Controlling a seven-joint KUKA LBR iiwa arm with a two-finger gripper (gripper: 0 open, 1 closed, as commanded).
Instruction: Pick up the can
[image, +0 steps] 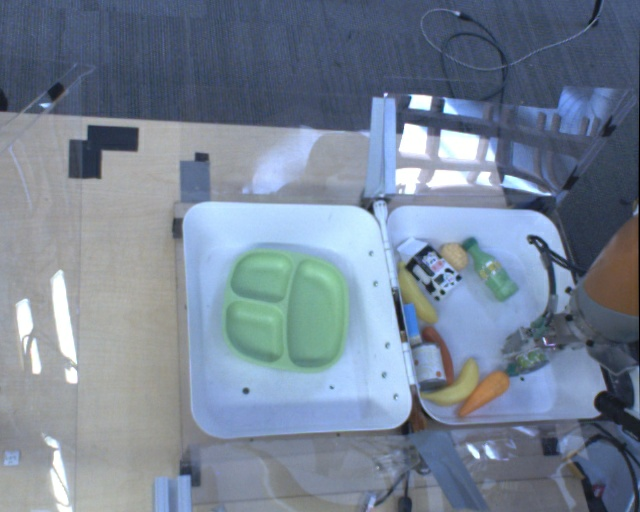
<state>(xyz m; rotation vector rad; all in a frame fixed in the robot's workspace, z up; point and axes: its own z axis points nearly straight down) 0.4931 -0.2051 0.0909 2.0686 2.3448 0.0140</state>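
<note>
Pale wooden bench (100, 330) against grey carpet (250, 60), two white bins (205, 400); can (430, 362) inside right bin, gripper (530, 350) nearby, finger state unclear.

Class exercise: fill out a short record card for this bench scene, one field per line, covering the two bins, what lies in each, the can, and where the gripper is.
left bin: holds a green divided plate
right bin: holds can, bottle, two bananas, carrot, black-and-white carton
can: lying by the bin's left wall, near the front, red-and-white label
green bottle: lying tilted, toward the back
carrot: at the front, beside the lower banana
upper banana: along the left wall
gripper: low over the bin's right part, apart from the can
</note>
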